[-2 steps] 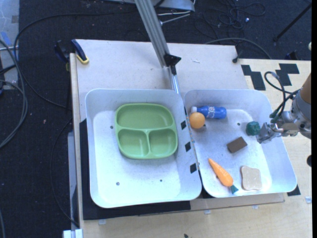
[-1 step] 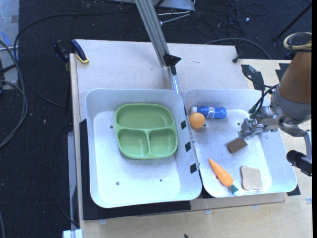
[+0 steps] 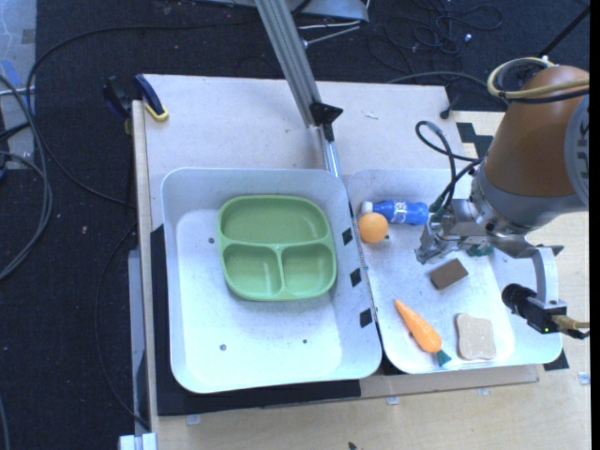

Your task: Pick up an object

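At the far left edge of the bench (image 3: 281, 111) a small clamp (image 3: 150, 98) with a yellow tip sits on the corner. The left bin (image 3: 187, 345) holds a green plate (image 3: 277, 247) with three compartments, one long across the top and two smaller ones below; it lies flat near the middle of the bin, a little toward the far side. A metal pole (image 3: 292, 50) slants down from the top of the view and ends at a black fitting near the far edge where the two bins meet. In the right bin (image 3: 525, 350), near its far left corner, an orange ball (image 3: 373, 228) lies touching or just beside a small bottle (image 3: 401, 213) with a blue label, which lies on its side. Toward the near edge a carrot (image 3: 418, 327) lies at a slant, its green end pointing to the near right, and just to its right lies a tan block (image 3: 475, 337) like a slice of bread. A brown block (image 3: 449, 274) lies in the middle of the bin. The gripper (image 3: 439, 247) hangs just over the far left side of that brown block, close to it, with nothing visibly between its fingers; whether they are open or shut cannot be told. The arm (image 3: 534, 148) reaches in from the right.
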Robot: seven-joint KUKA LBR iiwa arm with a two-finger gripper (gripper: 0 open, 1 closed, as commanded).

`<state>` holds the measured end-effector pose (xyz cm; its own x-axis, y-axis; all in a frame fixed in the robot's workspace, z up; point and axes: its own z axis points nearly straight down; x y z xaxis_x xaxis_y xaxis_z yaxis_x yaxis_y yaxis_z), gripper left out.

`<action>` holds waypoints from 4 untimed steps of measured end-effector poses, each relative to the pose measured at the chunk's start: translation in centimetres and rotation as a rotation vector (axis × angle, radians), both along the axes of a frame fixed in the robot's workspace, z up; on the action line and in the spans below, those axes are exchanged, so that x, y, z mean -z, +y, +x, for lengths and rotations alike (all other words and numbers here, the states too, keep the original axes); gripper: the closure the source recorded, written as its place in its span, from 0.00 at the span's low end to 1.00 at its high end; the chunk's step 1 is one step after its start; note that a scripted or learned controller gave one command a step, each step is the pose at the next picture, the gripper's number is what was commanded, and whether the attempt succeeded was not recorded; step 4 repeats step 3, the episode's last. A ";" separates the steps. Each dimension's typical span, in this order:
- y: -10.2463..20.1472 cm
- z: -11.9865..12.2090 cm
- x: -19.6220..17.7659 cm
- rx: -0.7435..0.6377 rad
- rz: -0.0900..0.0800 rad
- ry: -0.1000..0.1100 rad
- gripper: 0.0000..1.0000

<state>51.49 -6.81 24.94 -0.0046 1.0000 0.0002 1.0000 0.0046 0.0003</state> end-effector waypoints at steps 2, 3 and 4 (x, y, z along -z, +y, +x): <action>9.6 0.9 1.8 0.000 0.000 0.002 1.00; 14.1 1.4 1.1 -0.001 0.000 -0.001 1.00; 14.1 1.4 1.1 -0.001 0.000 -0.001 1.00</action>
